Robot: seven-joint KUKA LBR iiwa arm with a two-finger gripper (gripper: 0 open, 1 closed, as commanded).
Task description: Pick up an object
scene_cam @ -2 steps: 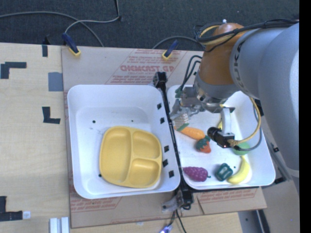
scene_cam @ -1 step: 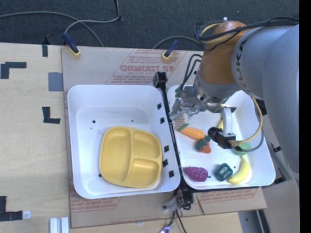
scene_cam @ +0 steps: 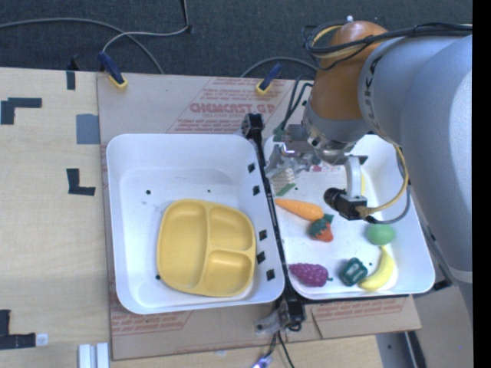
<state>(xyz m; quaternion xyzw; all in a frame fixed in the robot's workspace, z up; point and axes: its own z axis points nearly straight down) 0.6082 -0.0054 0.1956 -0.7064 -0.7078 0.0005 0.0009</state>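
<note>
Toys lay scattered across the right bin (scene_cam: pixel 418 278), and that was where I had my gripper (scene_cam: pixel 285 167) down, close against the bin's left wall, near its far-left corner. The wrist was bent over the far edge so the gripper could reach straight down past the divider between the two bins; I judged that the low pose was for a grab right at the wall. Whether the gripper was spread or clamped, I could not tell: the metal and cables at the tip blurred together, and nothing plainly sat in it.

Just beside the tip, a little toward the near edge, lay the carrot (scene_cam: pixel 301 208), on its side, pointing away from the left wall toward the bin's middle. It was the nearest candidate, and lying flat like that it would want a pinch across its narrow body. The strawberry (scene_cam: pixel 322 231) sat just past the carrot's thick end, nearly touching it, so a sloppy close could nudge both.

Along the near edge the grapes (scene_cam: pixel 308 273) rested by the left wall, the teal block (scene_cam: pixel 354 271) just beside them, and the banana (scene_cam: pixel 381 271) curved up toward the near-right corner, with the green ball (scene_cam: pixel 380 234) above its tip.

The left bin (scene_cam: pixel 123 205) held the yellow divided plate (scene_cam: pixel 205 248), lying flat toward its near edge, well apart from me. Pick not yet made, by my reckoning.
</note>
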